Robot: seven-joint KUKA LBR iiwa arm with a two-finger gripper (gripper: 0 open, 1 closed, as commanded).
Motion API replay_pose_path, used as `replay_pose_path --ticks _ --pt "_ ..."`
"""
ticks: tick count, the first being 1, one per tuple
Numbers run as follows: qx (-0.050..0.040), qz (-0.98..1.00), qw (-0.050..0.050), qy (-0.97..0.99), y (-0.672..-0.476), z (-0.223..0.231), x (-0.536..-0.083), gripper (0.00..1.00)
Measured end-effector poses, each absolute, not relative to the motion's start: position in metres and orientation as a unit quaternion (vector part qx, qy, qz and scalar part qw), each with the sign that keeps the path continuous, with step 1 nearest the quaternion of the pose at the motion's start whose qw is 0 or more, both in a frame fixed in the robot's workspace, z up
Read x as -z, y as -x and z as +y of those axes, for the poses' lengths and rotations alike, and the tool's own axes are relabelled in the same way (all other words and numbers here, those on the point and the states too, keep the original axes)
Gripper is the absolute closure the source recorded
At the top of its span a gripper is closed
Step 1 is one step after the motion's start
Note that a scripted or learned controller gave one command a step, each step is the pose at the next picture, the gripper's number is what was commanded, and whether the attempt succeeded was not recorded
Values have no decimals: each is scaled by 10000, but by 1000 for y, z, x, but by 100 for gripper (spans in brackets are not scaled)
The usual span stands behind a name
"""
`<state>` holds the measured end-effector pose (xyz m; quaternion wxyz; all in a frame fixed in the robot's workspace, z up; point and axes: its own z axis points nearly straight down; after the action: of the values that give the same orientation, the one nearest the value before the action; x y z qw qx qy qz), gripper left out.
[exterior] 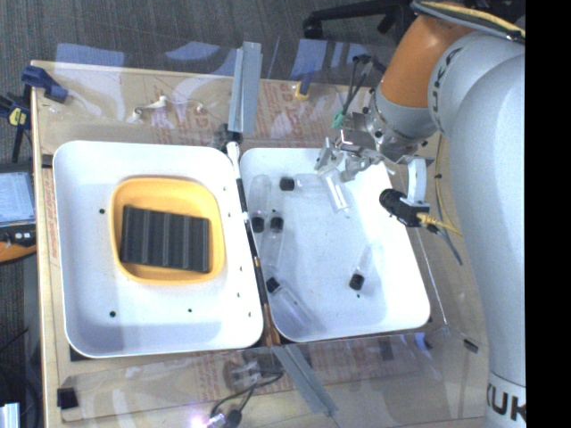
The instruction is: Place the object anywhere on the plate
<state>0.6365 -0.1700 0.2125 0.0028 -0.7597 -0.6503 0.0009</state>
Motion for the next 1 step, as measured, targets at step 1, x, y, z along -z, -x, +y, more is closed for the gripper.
replay_pose_path --ticks 1 --pt "-10 -7208 20 6932 -638 -132 -196 100"
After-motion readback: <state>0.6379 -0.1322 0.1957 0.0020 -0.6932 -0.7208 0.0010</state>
